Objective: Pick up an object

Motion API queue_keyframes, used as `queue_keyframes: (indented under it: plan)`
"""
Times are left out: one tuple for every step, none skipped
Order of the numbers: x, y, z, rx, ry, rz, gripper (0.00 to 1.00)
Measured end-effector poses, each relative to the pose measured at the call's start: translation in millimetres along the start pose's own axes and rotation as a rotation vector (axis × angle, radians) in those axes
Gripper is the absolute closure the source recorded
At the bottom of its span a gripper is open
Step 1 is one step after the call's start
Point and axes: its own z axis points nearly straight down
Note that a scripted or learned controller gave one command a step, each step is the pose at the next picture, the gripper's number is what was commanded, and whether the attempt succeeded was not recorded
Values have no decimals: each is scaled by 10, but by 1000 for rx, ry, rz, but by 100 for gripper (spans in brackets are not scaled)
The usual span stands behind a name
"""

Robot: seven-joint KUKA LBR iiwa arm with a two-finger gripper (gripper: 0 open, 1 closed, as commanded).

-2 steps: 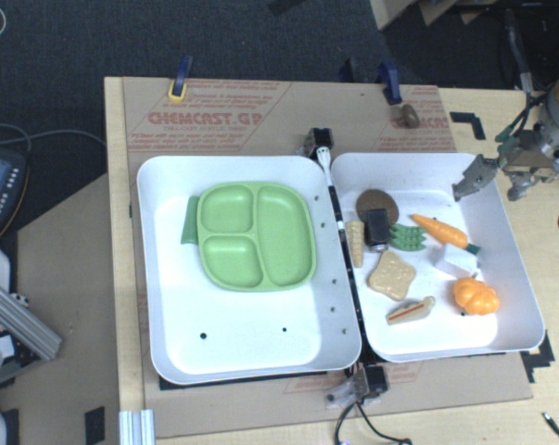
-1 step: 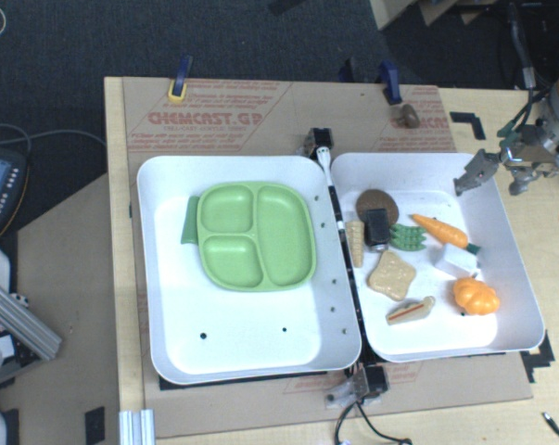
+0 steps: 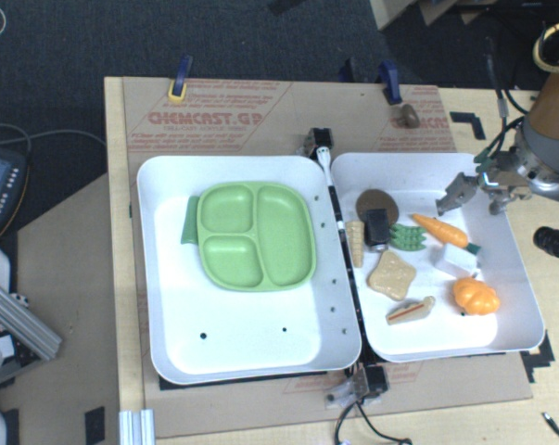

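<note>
Now, nearest to us:
Near right bin [image 3: 529,327]: we are seeing a hot dog [image 3: 411,311] and an orange pumpkin [image 3: 476,296] lying by its near edge.
Middle: a cracker [image 3: 392,275] is sitting just beyond them, a corn cob [image 3: 355,243] is lying by the left wall.
Left bin [image 3: 158,248]: it is holding a green divided tray [image 3: 257,235].
Farther: a carrot [image 3: 440,230] is lying beside a green brush [image 3: 408,238] and a black block [image 3: 376,226].
Gripper [image 3: 478,196]: it is hovering over the far right corner, fingers spread, pinching nothing; the carrot is lying just near-left of it.
</note>
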Motion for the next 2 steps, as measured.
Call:
queue_keyframes:
  plan:
    - [92,44,510,-1,0,-1,0]
    - [46,104,1069,-21,-13,0,0]
